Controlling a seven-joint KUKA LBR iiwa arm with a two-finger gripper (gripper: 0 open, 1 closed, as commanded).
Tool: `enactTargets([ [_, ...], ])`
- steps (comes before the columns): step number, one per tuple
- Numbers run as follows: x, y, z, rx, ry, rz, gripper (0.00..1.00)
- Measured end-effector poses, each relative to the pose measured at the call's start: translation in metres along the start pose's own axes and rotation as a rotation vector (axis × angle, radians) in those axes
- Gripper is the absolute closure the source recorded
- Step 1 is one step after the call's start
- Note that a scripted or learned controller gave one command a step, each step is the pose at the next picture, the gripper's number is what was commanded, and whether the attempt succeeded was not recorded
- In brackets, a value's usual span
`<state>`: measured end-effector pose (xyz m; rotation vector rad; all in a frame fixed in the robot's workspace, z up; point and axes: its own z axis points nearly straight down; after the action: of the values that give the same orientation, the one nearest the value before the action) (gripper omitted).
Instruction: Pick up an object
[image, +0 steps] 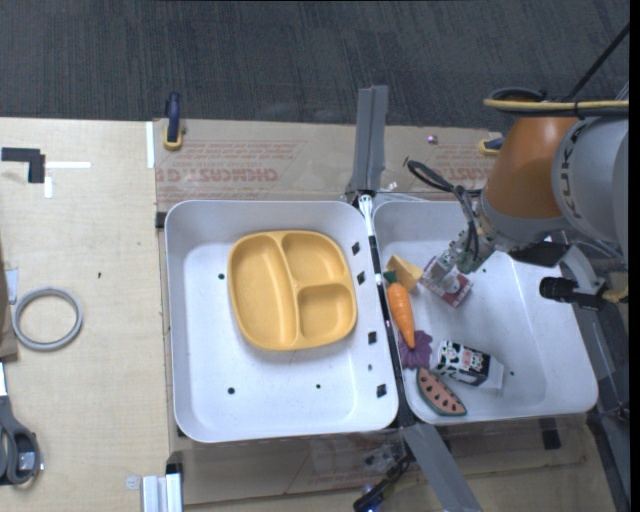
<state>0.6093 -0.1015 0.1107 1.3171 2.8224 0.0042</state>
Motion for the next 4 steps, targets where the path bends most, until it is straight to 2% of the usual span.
enactTargets([
  [1, -0.001, 0.001, -0.010, 0.000, -0.003, -0.003, 1.00],
  [2, -0.001, 0.001, -0.010, 0.000, -0.003, -0.003, 0.00],
  [3, -0.008, -0.023, 0.019, 0.019, 0.021, 0.291, 0.00],
  [4, -0.009, -0.022, 0.010, 0.020, 0.019, 0.288, 1.00],
])
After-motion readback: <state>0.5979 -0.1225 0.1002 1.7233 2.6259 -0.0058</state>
